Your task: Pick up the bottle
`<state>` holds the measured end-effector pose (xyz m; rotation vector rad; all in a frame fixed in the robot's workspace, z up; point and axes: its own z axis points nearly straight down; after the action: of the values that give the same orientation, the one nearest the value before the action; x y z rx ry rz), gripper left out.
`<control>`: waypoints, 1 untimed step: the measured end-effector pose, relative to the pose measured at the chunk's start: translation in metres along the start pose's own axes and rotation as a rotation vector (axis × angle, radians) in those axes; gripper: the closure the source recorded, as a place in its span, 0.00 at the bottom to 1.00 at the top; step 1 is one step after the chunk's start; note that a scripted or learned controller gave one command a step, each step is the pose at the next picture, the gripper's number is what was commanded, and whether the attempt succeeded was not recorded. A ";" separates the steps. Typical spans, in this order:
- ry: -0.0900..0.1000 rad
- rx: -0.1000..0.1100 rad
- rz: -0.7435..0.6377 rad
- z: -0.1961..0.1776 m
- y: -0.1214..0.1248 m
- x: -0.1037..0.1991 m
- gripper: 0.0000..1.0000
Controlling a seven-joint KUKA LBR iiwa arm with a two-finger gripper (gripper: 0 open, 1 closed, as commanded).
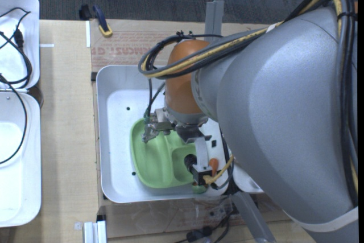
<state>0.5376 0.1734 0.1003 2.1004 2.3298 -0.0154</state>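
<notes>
Two-finger gripper [152,131] low over the pale green plastic bottle [156,159], finger state impossible to tell; bottle lying flat in the shallow white bin [111,122], near its front wall; apparently the reach-and-grasp step; next, closing squarely across the body, then lifting

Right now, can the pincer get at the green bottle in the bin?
Probably yes. The pincer is low in the white bin, right at the upper left edge of the green bottle, with nothing between them. Whether it has a grip I cannot tell.
</notes>
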 end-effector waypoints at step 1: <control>-0.002 0.003 0.000 -0.008 0.000 -0.002 1.00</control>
<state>0.5375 0.1717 0.1083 2.1015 2.3302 -0.0211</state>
